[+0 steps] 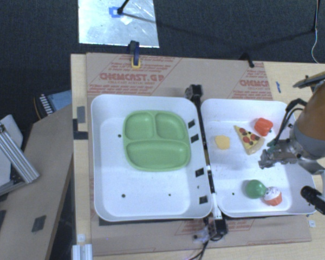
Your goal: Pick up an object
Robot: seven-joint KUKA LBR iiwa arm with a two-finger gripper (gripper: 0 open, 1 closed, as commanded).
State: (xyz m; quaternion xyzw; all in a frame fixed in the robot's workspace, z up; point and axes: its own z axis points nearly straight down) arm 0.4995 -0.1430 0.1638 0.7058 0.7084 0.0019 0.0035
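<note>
Nearest you, the green ball (254, 188) and cupcake (272, 196) sit untouched in the right bin (227, 161). The gripper (271, 157) hangs low just beyond them, beside the pizza slice (248, 138); can't tell its open/closed state. Nothing visibly held, so pick not done. Farther back: yellow piece (222, 142), red piece (263, 126).

Two white bins (105, 199): the left holds a pale green plate (156, 141); the right a yellow pizza slice (248, 138) with red dots, an orange-red piece (263, 126), a green ball (254, 188).
</note>
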